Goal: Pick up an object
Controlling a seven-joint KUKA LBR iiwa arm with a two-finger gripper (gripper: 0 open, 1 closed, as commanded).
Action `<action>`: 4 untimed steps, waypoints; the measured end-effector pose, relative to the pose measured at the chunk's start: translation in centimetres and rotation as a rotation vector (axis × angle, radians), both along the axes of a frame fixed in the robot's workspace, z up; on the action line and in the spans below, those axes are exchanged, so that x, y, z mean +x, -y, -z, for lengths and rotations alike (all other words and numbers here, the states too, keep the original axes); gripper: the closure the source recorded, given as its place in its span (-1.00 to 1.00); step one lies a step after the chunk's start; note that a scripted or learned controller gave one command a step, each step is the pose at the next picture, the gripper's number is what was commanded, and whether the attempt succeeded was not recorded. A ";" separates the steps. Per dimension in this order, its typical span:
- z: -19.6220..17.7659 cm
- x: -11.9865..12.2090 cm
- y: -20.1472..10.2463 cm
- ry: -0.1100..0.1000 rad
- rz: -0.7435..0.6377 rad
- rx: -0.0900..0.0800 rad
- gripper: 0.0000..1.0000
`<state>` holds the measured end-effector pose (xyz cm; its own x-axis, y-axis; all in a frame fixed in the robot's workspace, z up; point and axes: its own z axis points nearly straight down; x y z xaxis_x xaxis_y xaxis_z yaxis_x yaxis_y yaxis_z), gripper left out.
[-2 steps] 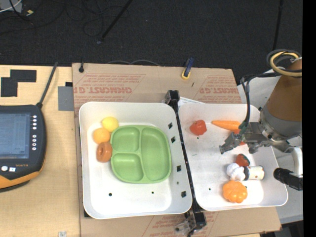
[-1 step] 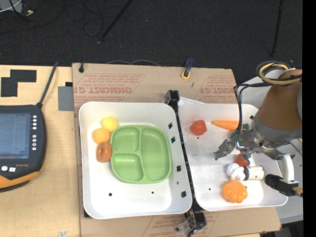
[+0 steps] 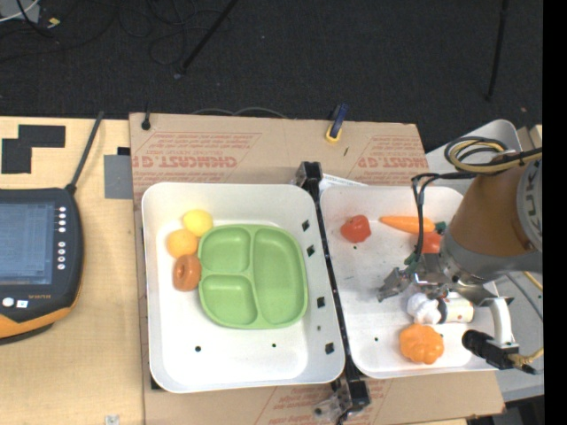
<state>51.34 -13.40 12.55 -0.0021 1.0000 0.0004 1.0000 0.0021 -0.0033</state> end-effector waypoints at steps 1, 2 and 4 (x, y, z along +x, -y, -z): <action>4.0 0.0 -0.2 -0.002 0.000 0.002 -1.00; 2.7 0.1 0.0 0.003 0.007 0.001 1.00; -6.1 -1.0 -0.6 0.003 0.002 0.000 1.00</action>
<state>50.37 -12.82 18.63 0.0002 1.0000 0.0006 1.0000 -0.0002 -0.0006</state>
